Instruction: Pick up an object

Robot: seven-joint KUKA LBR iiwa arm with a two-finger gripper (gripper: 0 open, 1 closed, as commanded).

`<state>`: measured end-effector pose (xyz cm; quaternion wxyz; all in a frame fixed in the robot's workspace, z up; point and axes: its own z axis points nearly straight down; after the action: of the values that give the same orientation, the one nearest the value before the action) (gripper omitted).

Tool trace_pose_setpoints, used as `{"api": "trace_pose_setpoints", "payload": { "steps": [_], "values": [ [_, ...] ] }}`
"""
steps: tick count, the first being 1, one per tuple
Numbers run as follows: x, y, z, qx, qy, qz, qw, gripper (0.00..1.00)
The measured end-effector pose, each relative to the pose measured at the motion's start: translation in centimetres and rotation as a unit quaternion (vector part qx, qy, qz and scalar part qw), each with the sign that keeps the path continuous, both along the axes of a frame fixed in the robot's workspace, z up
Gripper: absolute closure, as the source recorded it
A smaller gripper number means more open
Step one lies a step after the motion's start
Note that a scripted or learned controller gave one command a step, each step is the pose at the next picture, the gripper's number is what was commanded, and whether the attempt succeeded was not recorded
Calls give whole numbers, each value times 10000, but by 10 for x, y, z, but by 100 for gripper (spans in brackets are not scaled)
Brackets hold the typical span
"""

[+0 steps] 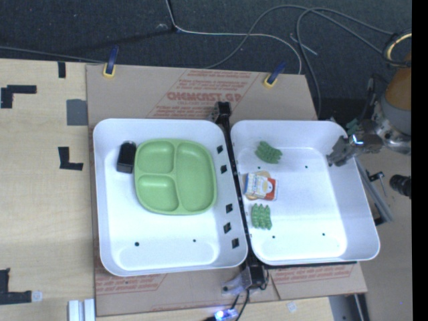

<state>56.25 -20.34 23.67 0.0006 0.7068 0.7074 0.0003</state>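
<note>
two shallow white plastic bins with rounded corners are being carried side by side on a brown cardboard sheet (200,89) laid over the pale wooden worktop (40,179). in the left bin (167,253) a smooth light-green plate (176,176), rounded-square and divided into three compartments, is being shown lying flat, with a small black boxy block (126,157) touching its left edge. in the right bin (321,243) three small things are being seen in a column near the left wall: a bumpy dark-green lump (269,152) toward the far side, a flat white and orange packet (259,186) in the middle, and a second knobbly green piece (261,216) just below it. the three are lying apart from one another.

the pincer (340,152) is being held at the right bin's far right corner, above the rim, well apart from all three things. nothing is being seen between its dark fingers; whether they are apart or together cannot be told. the grey arm (394,112) is being seen reaching in from the right.
</note>
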Motion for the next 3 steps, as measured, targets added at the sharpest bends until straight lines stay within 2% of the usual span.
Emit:
{"api": "trace_pose_setpoints", "payload": {
  "steps": [2, 3],
  "values": [
    [26, 93, -19, 4, 15, 16, 10000, 100],
    [31, 140, -12, 8, 9, 25, 10000, 100]
  ]
}}
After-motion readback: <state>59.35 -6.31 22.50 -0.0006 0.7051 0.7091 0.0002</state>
